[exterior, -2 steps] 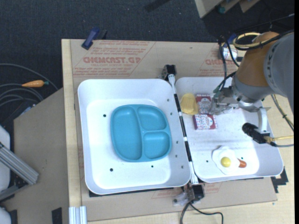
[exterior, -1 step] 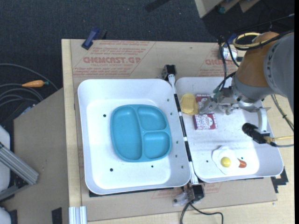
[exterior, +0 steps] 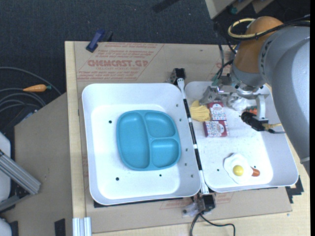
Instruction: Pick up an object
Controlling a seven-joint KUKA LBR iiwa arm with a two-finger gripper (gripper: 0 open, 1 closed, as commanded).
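Claw [exterior: 222,93] low at the far end of the right bin [exterior: 275,151], under the grey arm [exterior: 290,63] with its orange band. Cannot tell whether wide, narrow or holding anything: too blurred and crowded by the wrist. Just on the near side of the claw, on the bin floor, a red-and-white packet [exterior: 216,121]. Lies flat, long axis running from the far wall toward the near edge, almost parallel to the divider between the bins, far end pointing at the claw and close under it. Cannot tell whether touching. Just left of the packet, a yellow lump [exterior: 199,112], close against the bin's left wall and touching or all but touching the packet's far half; no clear long axis. Well apart, toward the near end of the same bin, a toy fried egg [exterior: 238,168], white with a yellow yolk, and a small red-orange bit [exterior: 255,172] at its right edge. In the left bin [exterior: 98,181], a blue divided plate [exterior: 147,139], lying flat about the middle, one large compartment on the left and two smaller on the right. Under both bins, the bench [exterior: 118,60], brown with red print at its far side. At the far left corner of the bench, a small blue thing [exterior: 96,40]; out left on the dark floor, an orange carrot-like thing [exterior: 35,88]
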